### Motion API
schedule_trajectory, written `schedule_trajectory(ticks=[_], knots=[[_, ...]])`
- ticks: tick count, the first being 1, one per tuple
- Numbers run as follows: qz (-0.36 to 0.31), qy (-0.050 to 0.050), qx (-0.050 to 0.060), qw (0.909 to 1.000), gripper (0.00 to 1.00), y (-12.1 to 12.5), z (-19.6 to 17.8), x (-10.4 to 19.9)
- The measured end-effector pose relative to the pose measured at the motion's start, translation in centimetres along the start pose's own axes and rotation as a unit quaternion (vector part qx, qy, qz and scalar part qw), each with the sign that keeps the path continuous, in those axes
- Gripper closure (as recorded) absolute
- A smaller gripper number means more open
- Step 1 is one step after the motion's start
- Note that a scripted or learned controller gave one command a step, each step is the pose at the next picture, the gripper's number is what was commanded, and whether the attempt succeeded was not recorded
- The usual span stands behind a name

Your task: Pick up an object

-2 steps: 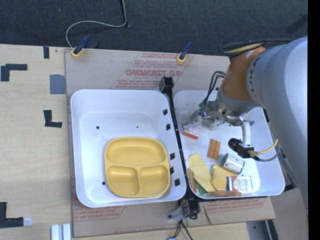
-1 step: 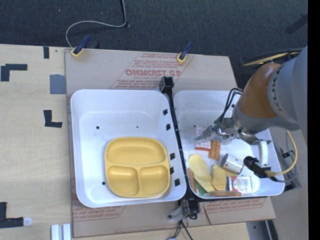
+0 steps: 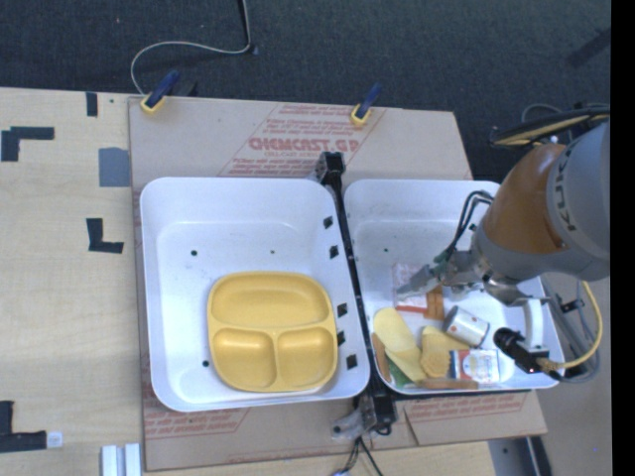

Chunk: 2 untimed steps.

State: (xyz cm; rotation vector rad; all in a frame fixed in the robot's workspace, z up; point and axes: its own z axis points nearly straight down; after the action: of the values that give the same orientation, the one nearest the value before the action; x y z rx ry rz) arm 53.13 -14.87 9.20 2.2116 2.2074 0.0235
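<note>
The right bin holds a pile of small items at its near end. In it are a pale yellow banana-shaped piece, a yellow chunk, a small silver can, an orange piece, a clear wrapper and a white and red packet. The grey arm with its orange band reaches in from the right. My gripper is low over the pile, by the clear wrapper and the orange piece. The wrist hides whatever lies under it.
The left bin holds a yellow divided plate toward its near side. A black divider runs between the bins. Cables and a black fitting hang off the arm over the right bin's right edge.
</note>
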Motion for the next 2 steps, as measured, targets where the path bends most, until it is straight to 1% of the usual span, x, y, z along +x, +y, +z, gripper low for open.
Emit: schedule_trajectory(ticks=[1, 2], knots=[[-0.001, -0.001, 0.001, 1.0000, 1.00, 0.06, -1.07, -0.10], [-0.001, -0.001, 0.003, 1.0000, 0.00, -0.05, -0.91, -0.05]])
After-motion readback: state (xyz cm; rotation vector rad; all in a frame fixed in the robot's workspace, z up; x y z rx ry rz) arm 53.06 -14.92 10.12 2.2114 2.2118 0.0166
